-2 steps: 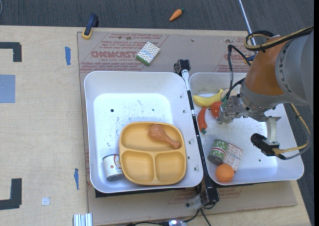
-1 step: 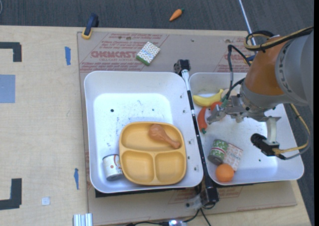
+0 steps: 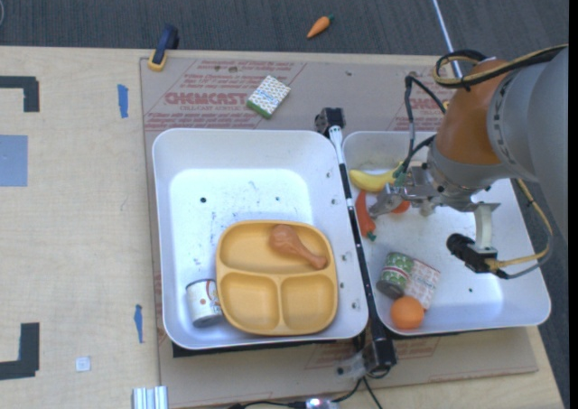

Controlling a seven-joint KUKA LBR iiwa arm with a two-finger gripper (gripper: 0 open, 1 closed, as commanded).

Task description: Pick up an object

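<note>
Look at the two white bins sitting side by side on the surface (image 3: 81, 218). The left bin (image 3: 235, 159) holds a yellow tray (image 3: 257, 303) with three parts. A toy chicken leg (image 3: 298, 246) lies in the tray's top part, and a small can (image 3: 203, 302) lies on its side just beside the tray at its 9 o'clock. I think the tray keeps the leg from rolling around.

The arm (image 3: 506, 123) comes in from 3 o'clock and leans down over the right bin (image 3: 519, 303). Its tool (image 3: 397, 199) is low in that bin, near the bin's top left corner. You can't tell from here if the tool is released or clenched, because the arm covers too much of it.

Now look at what lies close. A banana (image 3: 370, 179) sits just beside the tool at about 10 o'clock, near the wall between the bins. A red-orange toy (image 3: 364, 215), maybe a carrot or pepper, lies at the tool's 8 o'clock, along that same wall. One of these two looks like the thing it is going for, but nothing can be seen held.

Farther off, at the tool's 6 o'clock, a green can (image 3: 405, 276) lies on its side, and an orange ball (image 3: 407, 313) sits just below it at the bin's low edge. Both are well apart from the tool.

The things by the wall may be hard to grab, since the wall leaves little room.
</note>
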